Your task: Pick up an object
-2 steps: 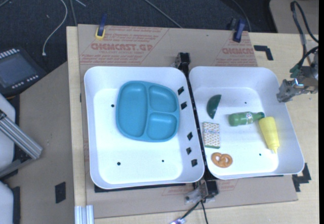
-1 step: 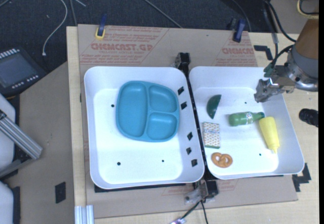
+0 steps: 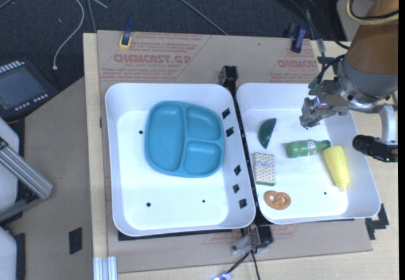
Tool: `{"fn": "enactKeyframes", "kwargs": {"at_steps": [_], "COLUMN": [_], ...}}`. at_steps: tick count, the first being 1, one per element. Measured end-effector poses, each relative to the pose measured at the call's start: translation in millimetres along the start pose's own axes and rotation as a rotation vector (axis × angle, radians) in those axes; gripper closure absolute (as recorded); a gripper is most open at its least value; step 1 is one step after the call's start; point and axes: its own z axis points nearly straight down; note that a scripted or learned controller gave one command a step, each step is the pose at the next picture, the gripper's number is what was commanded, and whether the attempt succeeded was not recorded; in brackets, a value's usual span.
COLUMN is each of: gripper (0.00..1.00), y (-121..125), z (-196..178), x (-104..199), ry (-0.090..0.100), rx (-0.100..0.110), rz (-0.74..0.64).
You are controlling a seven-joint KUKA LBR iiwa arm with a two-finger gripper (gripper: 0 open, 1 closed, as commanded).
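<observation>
1. Blue sectioned plate (image 3: 184, 138) lies alone in the left bin (image 3: 126, 209).
2. Right bin (image 3: 361, 203) holds a dark green piece (image 3: 267, 133), a patterned packet (image 3: 264, 168), a pretzel (image 3: 277, 199), a green bottle (image 3: 307, 148) and a yellow bottle (image 3: 338, 167); nothing looks lifted yet.
3. End effector (image 3: 314, 111) hangs above the green bottle, nothing visibly held; whether it is parted or closed cannot be told.
4. Neighbours crowd the green bottle.

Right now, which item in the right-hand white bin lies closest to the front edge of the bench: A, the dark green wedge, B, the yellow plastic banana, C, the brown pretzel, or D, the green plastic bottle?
C: the brown pretzel sits lowest in the right-hand white bin, nearer the front than the others.
</observation>
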Motion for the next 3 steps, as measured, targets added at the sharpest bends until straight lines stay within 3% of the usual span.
{"fn": "enactKeyframes", "kwargs": {"at_steps": [3], "gripper": [1.0], "y": [15], "z": [1], "x": [151], "ry": [-0.002], "rx": [-0.002], "rz": [0.001]}}
